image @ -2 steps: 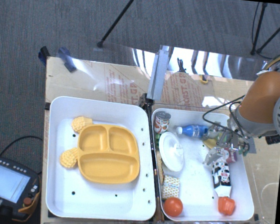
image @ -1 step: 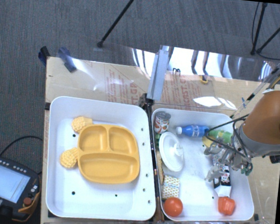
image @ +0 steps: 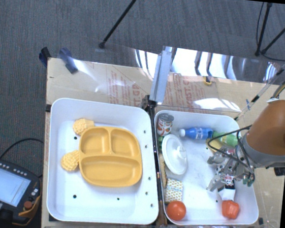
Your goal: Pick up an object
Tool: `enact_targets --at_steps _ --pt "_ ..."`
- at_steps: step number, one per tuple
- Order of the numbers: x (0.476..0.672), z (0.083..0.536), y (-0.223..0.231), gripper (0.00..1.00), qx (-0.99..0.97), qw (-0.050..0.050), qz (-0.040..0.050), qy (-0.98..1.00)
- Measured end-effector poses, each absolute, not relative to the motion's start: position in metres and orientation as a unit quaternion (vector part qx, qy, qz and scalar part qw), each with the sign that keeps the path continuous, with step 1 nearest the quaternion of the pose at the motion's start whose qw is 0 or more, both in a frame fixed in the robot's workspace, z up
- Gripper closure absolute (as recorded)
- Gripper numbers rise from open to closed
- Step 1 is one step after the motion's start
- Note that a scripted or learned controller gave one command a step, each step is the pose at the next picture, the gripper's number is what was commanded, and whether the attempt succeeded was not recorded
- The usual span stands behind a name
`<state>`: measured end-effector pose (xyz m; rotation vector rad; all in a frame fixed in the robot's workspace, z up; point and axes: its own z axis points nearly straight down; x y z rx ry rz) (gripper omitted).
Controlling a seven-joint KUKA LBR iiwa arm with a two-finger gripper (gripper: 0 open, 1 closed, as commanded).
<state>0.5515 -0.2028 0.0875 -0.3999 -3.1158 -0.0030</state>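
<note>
My gripper (image: 230, 180) hangs low over the right side of the right bin (image: 199, 217), with its fingers spread apart. A small dark item with a red and white label (image: 229, 187) lies on the bin floor just under them; whether they touch it I cannot tell. Close by are a red pepper-like toy (image: 230, 209) at the front right, an orange-red ball (image: 176, 210) at the front, and a small checked box (image: 174, 190). A white round lid (image: 174, 154), a can (image: 165, 123), a blue bottle (image: 197, 133) and a green object (image: 228, 140) sit toward the back.
The left bin (image: 56, 178) holds a yellow divided plate (image: 111, 157) with two yellow corn-like toys (image: 82, 126) (image: 69, 161) at its left. A grey divider post (image: 159, 79) stands behind the gap between the bins. A teach pendant (image: 4, 187) lies on the floor at the lower left.
</note>
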Motion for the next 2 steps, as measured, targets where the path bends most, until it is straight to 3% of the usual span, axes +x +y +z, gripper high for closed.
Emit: enact_targets --at_steps 1,2 --pt "0.553 0.098 -0.202 1.00 -0.125 -0.001 -0.0011 -0.992" --pt "0.482 0.086 -0.178 1.00 -0.150 0.003 -0.0011 -0.989"
